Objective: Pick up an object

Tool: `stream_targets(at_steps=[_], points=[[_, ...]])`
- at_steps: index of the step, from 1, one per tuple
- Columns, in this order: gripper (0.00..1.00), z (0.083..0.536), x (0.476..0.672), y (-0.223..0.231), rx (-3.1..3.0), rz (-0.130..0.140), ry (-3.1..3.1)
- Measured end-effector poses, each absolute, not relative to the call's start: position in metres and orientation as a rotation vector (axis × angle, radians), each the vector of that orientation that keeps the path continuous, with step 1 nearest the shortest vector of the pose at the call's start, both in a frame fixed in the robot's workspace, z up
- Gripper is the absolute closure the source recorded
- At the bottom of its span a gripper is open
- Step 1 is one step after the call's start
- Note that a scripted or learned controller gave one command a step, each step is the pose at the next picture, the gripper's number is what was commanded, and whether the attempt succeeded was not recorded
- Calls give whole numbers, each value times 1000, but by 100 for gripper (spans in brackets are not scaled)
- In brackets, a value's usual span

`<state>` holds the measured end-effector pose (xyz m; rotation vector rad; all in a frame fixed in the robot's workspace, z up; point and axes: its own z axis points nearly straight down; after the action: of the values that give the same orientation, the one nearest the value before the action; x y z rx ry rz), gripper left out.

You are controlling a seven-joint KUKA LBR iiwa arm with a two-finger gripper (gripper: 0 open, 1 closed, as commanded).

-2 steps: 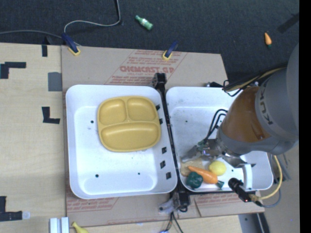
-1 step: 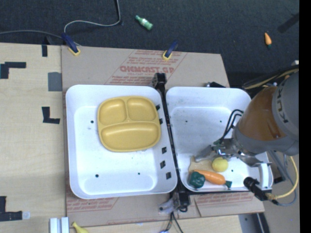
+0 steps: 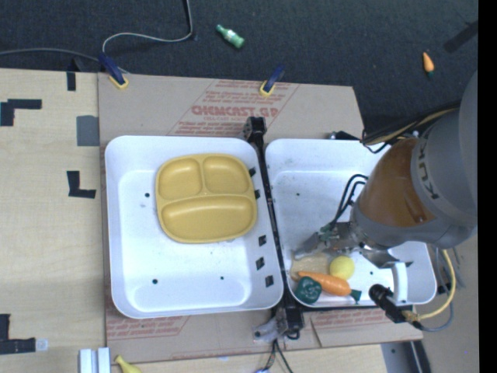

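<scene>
The yellow ball (image 3: 341, 267) lay at the six o'clock end of the right bin (image 3: 311, 162), touching the orange carrot (image 3: 332, 284) at its own six o'clock, with a dark green toy (image 3: 307, 289) at the carrot's nine o'clock tip. Your gripper (image 3: 330, 238) hung just at the ball's twelve o'clock, low over the bin floor; whether it stood open or closed could not be told, and nothing was seen in its hold. The left bin (image 3: 132, 208) carried a yellow divided plate (image 3: 206, 196). You appeared to be in the approach step, the pick not yet made. The next move likely called for centring over the ball, clear of the carrot, before descending.
</scene>
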<state>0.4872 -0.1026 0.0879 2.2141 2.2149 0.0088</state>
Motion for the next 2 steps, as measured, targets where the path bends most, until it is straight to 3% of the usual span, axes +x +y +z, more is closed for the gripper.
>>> stream_targets(at_steps=[1,2], points=[[100,98,488,-102,2214,12,2216],[0,98,488,-102,2215,10,2217]])
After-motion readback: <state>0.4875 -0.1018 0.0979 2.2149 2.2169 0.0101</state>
